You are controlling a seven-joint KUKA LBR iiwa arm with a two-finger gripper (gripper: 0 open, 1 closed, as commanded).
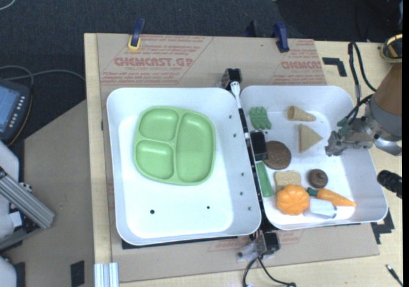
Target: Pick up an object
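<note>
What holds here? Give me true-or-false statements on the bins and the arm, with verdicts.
1. The green divided plate lies in the left bin. True.
2. The orange pumpkin sits on the plate. False: it sits in the right bin.
3. The gripper is over the right bin. True.
4. The carrot is beside the pumpkin. True.
5. The tan wedge is in the left bin. False: right bin.

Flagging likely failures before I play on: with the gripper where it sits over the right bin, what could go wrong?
1. The gripper hangs at the right bin's right side, beside the tan wedge; closing here may catch nothing.
2. The pumpkin, carrot and brown donut crowd together, so a descent there could knock neighbours.
</note>
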